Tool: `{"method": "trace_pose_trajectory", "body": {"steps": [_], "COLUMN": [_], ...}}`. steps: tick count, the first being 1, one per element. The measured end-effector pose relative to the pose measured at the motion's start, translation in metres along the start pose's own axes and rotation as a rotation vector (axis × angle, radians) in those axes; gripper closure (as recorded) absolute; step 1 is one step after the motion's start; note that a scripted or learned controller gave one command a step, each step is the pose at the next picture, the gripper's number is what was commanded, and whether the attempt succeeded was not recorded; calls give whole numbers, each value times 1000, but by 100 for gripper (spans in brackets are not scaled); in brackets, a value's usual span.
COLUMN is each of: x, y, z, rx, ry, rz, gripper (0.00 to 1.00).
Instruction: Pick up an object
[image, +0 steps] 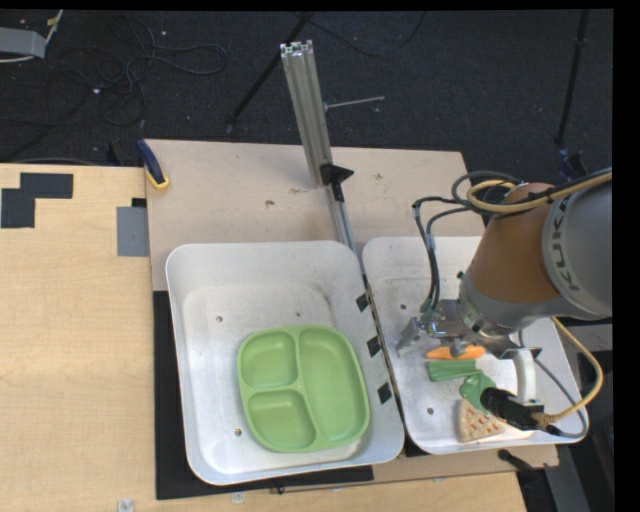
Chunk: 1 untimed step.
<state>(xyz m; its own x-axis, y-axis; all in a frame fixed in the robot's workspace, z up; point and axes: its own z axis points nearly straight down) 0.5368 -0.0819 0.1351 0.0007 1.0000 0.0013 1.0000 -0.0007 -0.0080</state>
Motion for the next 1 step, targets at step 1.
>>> {"method": "trace_pose_trajectory", "body": {"steps": [1], "x": [-1], "y": [1], "z": [33], "rx": [-9], "ry": [-2], "rz": [0], "gripper": [0]}}
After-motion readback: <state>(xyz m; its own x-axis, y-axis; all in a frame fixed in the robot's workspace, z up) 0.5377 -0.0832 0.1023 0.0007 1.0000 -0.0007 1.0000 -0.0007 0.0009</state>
